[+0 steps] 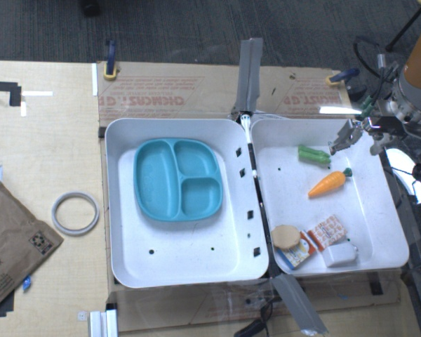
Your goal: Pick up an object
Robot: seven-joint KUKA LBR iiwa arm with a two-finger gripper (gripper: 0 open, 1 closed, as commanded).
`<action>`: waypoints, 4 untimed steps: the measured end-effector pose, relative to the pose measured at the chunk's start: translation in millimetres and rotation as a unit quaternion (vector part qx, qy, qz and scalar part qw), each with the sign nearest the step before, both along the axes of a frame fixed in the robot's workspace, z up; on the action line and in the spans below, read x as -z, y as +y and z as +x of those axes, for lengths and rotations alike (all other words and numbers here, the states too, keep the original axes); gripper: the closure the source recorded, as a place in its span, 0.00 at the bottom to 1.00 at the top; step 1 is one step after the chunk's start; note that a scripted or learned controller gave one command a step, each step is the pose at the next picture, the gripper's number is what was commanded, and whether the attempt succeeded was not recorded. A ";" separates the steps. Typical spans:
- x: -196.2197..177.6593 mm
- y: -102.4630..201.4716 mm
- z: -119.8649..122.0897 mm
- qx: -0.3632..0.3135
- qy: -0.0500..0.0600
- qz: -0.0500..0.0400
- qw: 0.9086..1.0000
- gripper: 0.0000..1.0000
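Gripper: the gripper [345,137] is hanging over the upper right part of the right bin [389,209]; its thin fingers are pointing down to the left, with a narrow gap and nothing between them.
Nearest object: the green cylinder [313,155] is lying just beside the fingertips, down and to the left.
Other objects: the toy carrot [328,182] is lying near the bin's middle; a round tan piece [286,236], a red-white packet [328,230] and a white block [340,255] are lying near the lower wall.
Left bin: the left bin [126,258] is bearing a teal divided plate [177,180].
Risk: I judge the cylinder may be rolling away if one finger is touching it first.
Second risk: the narrow opening may be landing on top of it instead of around it.
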State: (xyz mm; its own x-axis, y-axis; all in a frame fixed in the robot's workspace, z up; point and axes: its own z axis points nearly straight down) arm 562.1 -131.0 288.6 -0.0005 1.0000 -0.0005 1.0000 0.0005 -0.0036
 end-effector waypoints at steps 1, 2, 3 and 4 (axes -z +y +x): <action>108.3 -33.7 -25.4 0.085 0.000 0.000 0.996 0.00; 196.7 -58.1 24.5 0.114 -0.002 0.000 0.993 0.00; 188.4 -58.6 24.1 0.115 -0.001 0.000 0.993 1.00; 79.0 6.2 56.9 0.026 -0.002 0.000 1.000 1.00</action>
